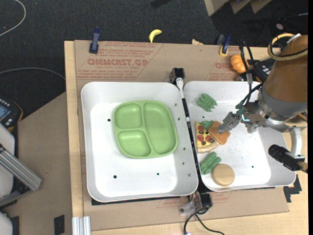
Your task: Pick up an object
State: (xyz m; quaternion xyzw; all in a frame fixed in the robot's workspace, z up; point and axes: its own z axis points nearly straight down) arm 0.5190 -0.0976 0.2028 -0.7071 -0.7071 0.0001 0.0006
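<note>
Overhead, the camera looks down at a slant on a cardboard-covered bench [146,65] bearing two shallow white bins side by side.

In the left bin [98,131] a green plate [145,129] with three compartments lies flat, near the middle, nothing in it.

In the right bin [259,165] lie several toy foods. A green leafy piece [207,102] sits near the bin's far left corner. A pizza slice [205,134], orange with red dots, lies against the bin's left wall, about midway along it. Nearer the front, a green bean pod [210,162] lies tilted, and just beside it, touching or nearly so, sits a tan round bun [223,174] at the front rim.

From the right the arm [288,82] reaches in, grey with a broad orange band above the wrist. Its gripper [228,125] hangs low over the right bin, its tip at the right edge of the pizza slice. Whether it touches the slice cannot be told, nor whether the gripper is released or clenched. No toy shows between its tips.

Beyond the bins, on the far edge of the bench, are two blue clamps [95,39], a small yellow banana [155,34], and an orange toy [237,62] near the arm. Dark carpet [73,9] surrounds the bench.
</note>
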